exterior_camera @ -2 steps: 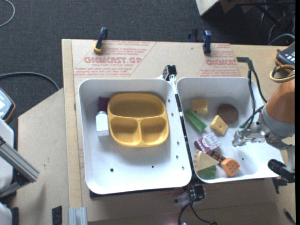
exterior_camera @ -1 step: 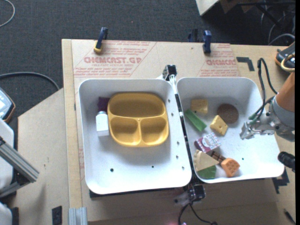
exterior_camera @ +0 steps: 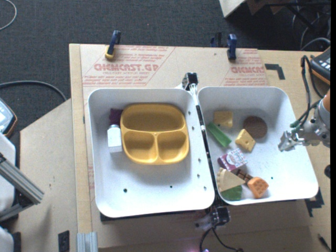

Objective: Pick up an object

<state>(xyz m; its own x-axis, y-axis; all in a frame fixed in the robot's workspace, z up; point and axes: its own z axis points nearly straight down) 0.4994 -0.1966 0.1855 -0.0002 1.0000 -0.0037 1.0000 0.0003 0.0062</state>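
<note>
Arm [exterior_camera: 321, 114] enters from right, wrist angled down and left. Gripper [exterior_camera: 287, 142] at its low end, nothing visible between its fingers.

1. Left bin [exterior_camera: 100, 156]: mostly taken up by a yellow divided tray [exterior_camera: 155, 133], with a small white bottle [exterior_camera: 114, 138] and a purple item [exterior_camera: 115, 114] wedged between tray and left wall; open floor along the front and in the right front corner.
2. Right bin [exterior_camera: 294, 177]: crowded down the left half by a green stick [exterior_camera: 218, 135], yellow cubes [exterior_camera: 223, 119] [exterior_camera: 244, 140], a brown disc [exterior_camera: 255, 126], a purple wrapper [exterior_camera: 232, 158], a cream wedge [exterior_camera: 229, 179] and an orange block [exterior_camera: 258, 187].
3. Bare floor along the right half, near the gripper [exterior_camera: 290, 139] at the right wall.
4. Two clamps [exterior_camera: 112, 45] [exterior_camera: 231, 46] standing at the bench's far edge.
</note>
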